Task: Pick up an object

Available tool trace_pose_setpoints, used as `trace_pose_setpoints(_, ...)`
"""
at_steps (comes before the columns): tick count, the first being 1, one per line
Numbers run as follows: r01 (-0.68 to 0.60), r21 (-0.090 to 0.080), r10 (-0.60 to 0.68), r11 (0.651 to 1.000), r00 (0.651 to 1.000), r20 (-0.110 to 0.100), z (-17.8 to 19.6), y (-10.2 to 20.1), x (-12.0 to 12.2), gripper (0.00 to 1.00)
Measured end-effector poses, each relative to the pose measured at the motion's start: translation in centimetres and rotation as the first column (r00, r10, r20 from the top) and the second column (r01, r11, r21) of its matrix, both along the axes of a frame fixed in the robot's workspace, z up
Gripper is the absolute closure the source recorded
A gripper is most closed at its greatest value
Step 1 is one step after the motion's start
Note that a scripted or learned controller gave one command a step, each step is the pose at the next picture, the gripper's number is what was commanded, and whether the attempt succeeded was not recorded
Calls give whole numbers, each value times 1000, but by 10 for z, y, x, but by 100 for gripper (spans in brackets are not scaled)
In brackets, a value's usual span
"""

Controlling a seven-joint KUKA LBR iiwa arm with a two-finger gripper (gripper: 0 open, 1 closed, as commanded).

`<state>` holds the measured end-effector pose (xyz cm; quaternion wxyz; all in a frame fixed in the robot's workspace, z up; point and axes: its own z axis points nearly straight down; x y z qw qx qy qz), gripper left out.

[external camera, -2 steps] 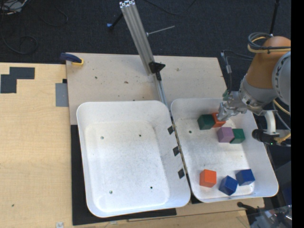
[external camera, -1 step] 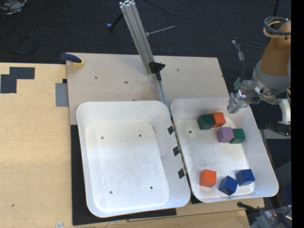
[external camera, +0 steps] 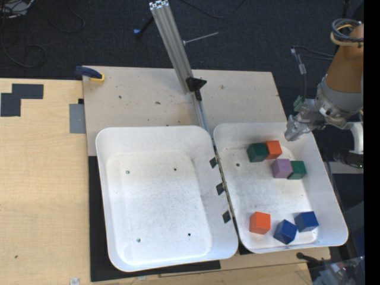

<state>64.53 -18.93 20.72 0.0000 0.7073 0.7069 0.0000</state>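
The right bin (external camera: 332, 218) holds several small blocks. A dark green block (external camera: 257, 152) touches an orange block (external camera: 274, 148) near the bin's back. A purple block (external camera: 282, 168) sits against another green block (external camera: 297, 170). Toward the front lie an orange block (external camera: 259, 222) and two blue blocks (external camera: 285, 231) (external camera: 306, 221). My gripper (external camera: 295, 130) hangs at the bin's back right corner, up and to the right of the orange block, with nothing seen between its fingers.
The left bin (external camera: 113, 159) lies beside the right one, with black clips (external camera: 219, 189) along the shared edge. A slanted aluminium bar (external camera: 175, 46) rises behind the bins. A blue and yellow clamp (external camera: 90, 73) sits at the board's back left corner.
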Motion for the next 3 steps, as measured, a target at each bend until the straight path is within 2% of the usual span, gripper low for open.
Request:
trace_pose_setpoints(2, -4, 3, 4, 1000, 1000, -4, 20, 82, -43, 100)
trace_pose_setpoints(3, -4, 3, 4, 1000, 1000, -6, 9, 130, -64, 100)
